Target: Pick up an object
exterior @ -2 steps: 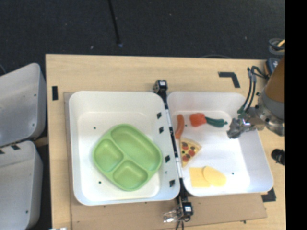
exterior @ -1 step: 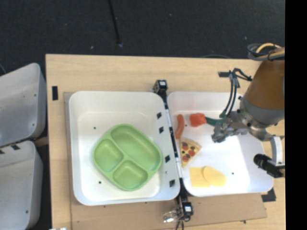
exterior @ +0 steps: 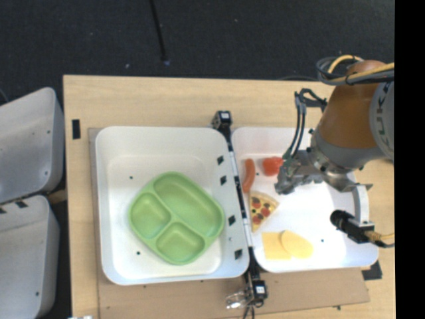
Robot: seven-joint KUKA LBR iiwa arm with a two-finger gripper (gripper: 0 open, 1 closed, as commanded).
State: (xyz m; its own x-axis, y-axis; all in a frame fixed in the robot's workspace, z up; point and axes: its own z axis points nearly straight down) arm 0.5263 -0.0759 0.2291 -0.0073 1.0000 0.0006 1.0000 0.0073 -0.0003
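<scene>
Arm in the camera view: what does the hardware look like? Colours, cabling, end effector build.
The arm is a bulky rounded body, orange above and grey below toward the wrist. Yellow and dark cables loop over its top, and a thin dark cable runs down its left side. The end effector is dark grey metal, compact and angular. No readable markings.

I am working in what is looking like a robotics lab. I am reaching over a plain wooden bench (exterior: 166, 98) that is carrying two shallow white bins (exterior: 113, 178), clipped together along their shared edge. Toy food, a pizza slice (exterior: 261, 208) among it, is lying just right of that edge. Dark carpet (exterior: 199, 25) is showing beyond the bench.
</scene>
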